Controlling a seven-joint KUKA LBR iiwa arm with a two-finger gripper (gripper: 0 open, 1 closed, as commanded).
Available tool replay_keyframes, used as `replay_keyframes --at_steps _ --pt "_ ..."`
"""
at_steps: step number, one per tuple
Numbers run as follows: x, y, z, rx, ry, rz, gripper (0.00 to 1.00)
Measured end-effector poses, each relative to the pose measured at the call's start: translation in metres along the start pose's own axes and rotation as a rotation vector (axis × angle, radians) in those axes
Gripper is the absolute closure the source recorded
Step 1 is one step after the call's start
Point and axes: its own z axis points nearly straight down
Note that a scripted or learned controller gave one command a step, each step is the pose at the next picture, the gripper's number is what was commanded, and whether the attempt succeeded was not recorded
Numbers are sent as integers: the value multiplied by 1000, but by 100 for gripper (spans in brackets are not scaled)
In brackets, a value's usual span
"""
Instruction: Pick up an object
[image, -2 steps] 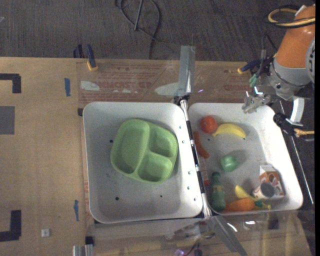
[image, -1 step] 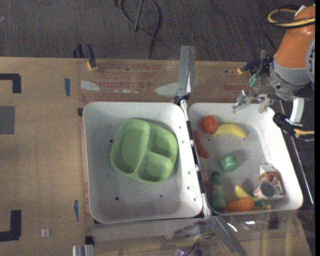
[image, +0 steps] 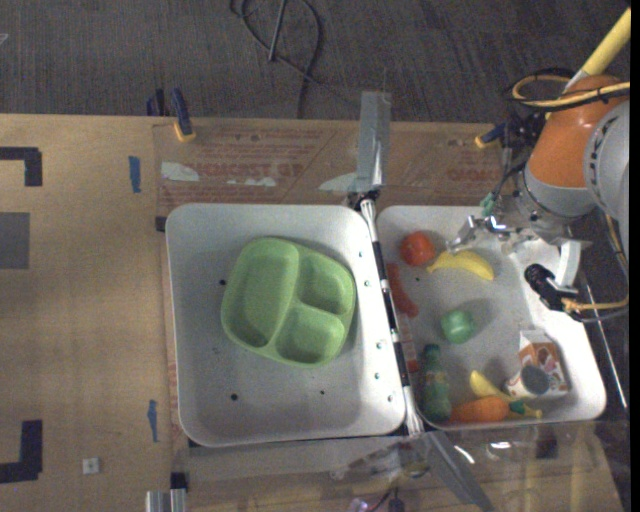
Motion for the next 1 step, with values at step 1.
replay_keyframes --at_steps 1 --pt "-44 -23 6 -9 7 -63 0"
